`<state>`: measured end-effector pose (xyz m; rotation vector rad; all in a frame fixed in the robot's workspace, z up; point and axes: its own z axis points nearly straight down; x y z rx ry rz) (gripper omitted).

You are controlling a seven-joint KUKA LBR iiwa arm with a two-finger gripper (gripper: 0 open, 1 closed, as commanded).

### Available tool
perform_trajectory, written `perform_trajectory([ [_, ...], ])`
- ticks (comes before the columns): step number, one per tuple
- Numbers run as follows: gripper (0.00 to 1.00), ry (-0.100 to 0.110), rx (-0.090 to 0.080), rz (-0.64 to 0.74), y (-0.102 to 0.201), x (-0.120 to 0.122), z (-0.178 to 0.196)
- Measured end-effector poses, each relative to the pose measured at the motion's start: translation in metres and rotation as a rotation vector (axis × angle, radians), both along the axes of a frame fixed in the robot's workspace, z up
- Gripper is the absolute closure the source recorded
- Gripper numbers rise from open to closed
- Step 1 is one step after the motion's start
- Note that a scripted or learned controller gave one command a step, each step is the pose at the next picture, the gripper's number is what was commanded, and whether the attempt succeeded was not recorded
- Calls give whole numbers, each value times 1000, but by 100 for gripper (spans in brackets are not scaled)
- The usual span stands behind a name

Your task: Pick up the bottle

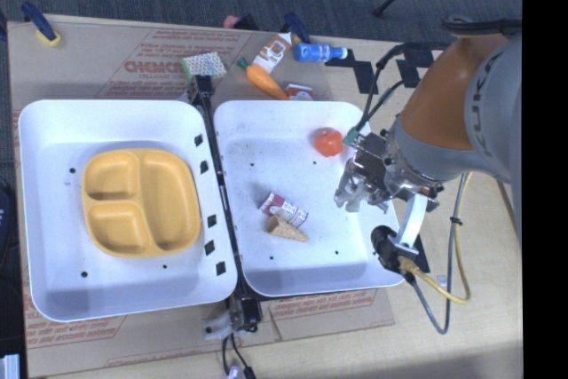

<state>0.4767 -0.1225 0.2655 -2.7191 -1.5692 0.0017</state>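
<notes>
The task looks barely begun. The bottle (318,53) lies on the tabletop (133,58) behind the right bin (232,191), untouched. The pincer (359,186) hovers over that bin's right side, well apart from it; I cannot tell whether it is spread.

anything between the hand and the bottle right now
The blue bottle lies on the bench beyond the right bin's far rim, outside both bins. The hand is over that bin's right side. Along the way sit the red tomato and the rim.
</notes>
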Motion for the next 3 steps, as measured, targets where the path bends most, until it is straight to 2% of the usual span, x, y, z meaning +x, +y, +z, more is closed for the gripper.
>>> perform_trajectory([
  [1,100,4,1,-99,2,-1,-68],
  [2,100,1,-1,-325,17,0,-70],
  [3,100,4,0,-673,-24,-1,-16],
])
